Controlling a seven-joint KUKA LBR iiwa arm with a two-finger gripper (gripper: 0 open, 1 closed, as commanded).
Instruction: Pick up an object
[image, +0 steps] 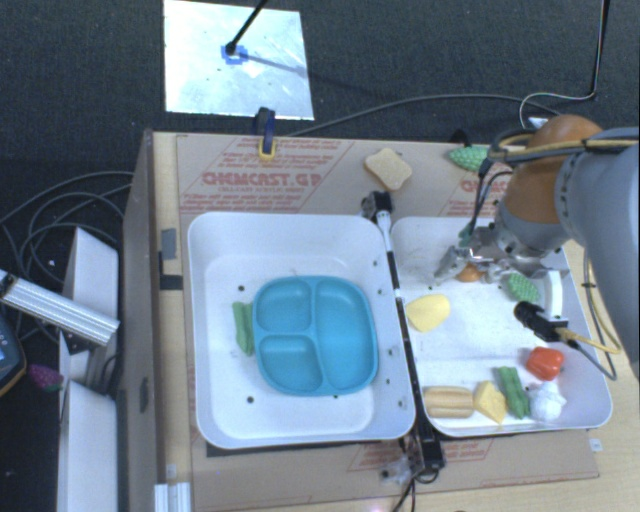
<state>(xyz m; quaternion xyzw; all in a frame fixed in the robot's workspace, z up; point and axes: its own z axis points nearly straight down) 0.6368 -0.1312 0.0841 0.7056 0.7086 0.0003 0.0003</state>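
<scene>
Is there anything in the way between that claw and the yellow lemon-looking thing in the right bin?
Nothing visible. The gripper hangs over the upper part of the right bin, and the yellow piece lies just below and to its left in the view, with only bare white floor between them.

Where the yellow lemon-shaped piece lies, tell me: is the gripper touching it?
Apart. The camera view shows bare white bin floor between the gripper and the yellow lemon-shaped piece.

A pale yellow piece (428, 312) lies just below-left of the gripper (468, 266), a green one (522, 288) beside it. Farther left, a blue tray (315, 335) sits in a white bin (215, 300).
</scene>
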